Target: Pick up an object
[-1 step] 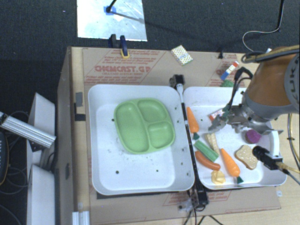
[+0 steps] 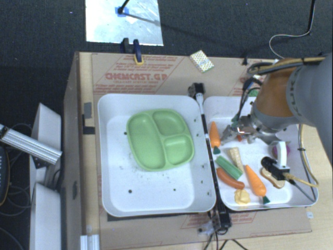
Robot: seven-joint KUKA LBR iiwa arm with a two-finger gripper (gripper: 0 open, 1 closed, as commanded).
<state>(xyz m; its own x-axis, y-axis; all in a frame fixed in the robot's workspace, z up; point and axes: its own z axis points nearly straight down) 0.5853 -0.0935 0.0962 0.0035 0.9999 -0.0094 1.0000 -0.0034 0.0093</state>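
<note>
Nearest the camera, along the front of the right bin [image 2: 307, 204]: a small yellow piece [image 2: 241, 196], then a red sausage [image 2: 230, 178] and a second carrot [image 2: 255, 180]. Then, left to right: the left bin [image 2: 112, 191] holding a green divided plate [image 2: 160, 138]; at the divider, the likeliest target, an orange carrot [image 2: 214, 134], lying just inside the right bin's left wall. Long axis running nearly front to back, stem end apparently toward the front, tip toward the rear. Beside it, a green block [image 2: 229, 166] and a pale wedge [image 2: 235, 155]. Further right, the gripper [image 2: 240, 130], hovering low, just right of the carrot and close to it. Grip state impossible to judge; nothing visibly held. Next move judged as a short shift leftward, closing across the carrot's narrow width.
</note>
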